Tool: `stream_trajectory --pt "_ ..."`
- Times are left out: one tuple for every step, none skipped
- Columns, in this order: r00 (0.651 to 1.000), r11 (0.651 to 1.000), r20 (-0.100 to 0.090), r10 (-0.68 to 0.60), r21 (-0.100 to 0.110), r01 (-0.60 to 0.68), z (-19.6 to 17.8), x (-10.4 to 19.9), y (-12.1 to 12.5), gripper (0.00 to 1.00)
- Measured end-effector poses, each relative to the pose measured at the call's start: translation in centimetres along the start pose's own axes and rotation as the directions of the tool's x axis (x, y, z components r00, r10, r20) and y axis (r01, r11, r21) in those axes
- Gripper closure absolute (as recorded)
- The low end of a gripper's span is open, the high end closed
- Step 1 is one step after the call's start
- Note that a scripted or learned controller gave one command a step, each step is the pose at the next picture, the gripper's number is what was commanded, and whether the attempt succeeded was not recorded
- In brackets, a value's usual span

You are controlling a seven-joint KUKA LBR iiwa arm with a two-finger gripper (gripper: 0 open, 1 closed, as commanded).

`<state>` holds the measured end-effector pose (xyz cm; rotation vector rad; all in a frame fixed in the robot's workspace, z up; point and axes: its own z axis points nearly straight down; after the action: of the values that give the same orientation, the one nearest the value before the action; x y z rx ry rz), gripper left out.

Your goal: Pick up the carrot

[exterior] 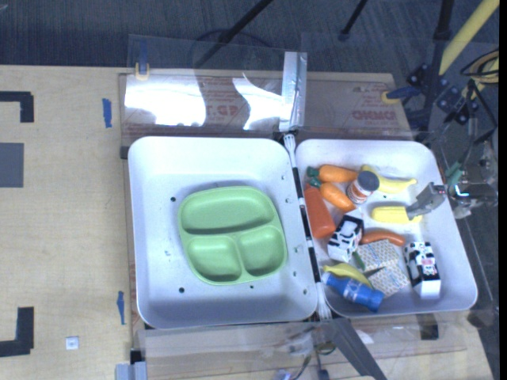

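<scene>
The carrot is orange with a green top and lies near the back left of the right bin. A second orange carrot-like piece lies just in front of it. My gripper shows as a small grey part at the bin's right side, over the end of a yellow block. It is well to the right of the carrot and not touching it.
Crowded around the carrot are an orange bottle, a small can, a banana, two cow toys, a mesh packet and a blue bottle. The left bin holds a green divided plate.
</scene>
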<state>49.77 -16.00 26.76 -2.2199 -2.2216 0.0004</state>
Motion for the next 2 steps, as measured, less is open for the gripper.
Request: stream_trajectory --pt "0.965 0.965 -0.001 -0.261 0.001 0.261 6.7 8.5 1.9 0.0" --pt "0.898 0.898 0.003 -0.44 -0.004 0.44 8.3 11.0 9.5 0.0"
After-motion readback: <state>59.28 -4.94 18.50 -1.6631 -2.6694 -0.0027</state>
